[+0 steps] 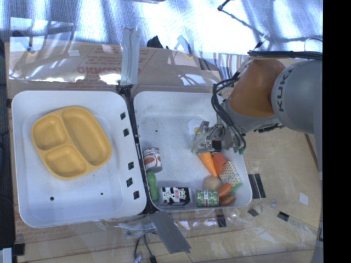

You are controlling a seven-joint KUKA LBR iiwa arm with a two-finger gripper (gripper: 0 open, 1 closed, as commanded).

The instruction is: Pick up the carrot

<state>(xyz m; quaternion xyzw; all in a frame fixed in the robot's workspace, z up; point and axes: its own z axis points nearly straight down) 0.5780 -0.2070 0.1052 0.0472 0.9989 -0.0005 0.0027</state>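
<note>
The carrot is a short orange cone lying in the right bin, near its right wall, with its tip pointing toward the front. My gripper hangs directly over the carrot's thick end and touches it or nearly does. The wrist and cables hide how the gripper meets the carrot, and the carrot still appears to rest on the bin floor. A redder orange piece lies right beside the carrot on its right.
Along the right bin's front lie a small can, a green vegetable, a black-and-white carton, a green can, a pale round item and a patterned wedge. A yellow divided plate sits in the left bin.
</note>
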